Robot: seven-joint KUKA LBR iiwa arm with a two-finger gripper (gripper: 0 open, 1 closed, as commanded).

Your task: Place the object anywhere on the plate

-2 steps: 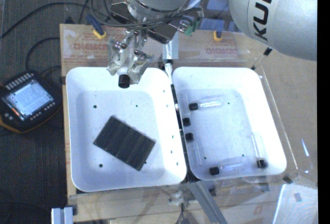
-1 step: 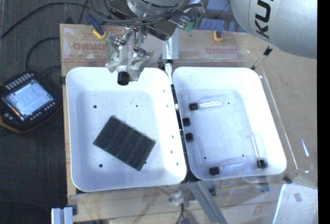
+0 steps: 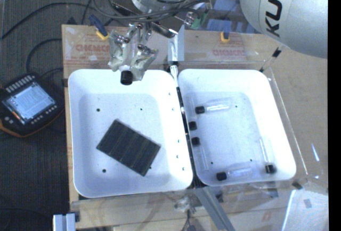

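Note:
A dark ribbed rectangular plate [image 3: 128,147] lies flat in the left bin [image 3: 85,91], turned at an angle, near the bin's front middle. My gripper [image 3: 129,65] hangs over the left bin's back edge, above and behind the plate. It is shut on a clear tube with a black cap [image 3: 126,77]; the cap points down and sticks out below the fingers. The tube's clear body is mostly hidden among the fingers.
The right bin [image 3: 277,113] holds several more clear tubes with black caps: one near the back [image 3: 214,107], one at the front [image 3: 234,173], one by the right wall [image 3: 265,156]. A teach pendant [image 3: 26,105] lies left of the bench.

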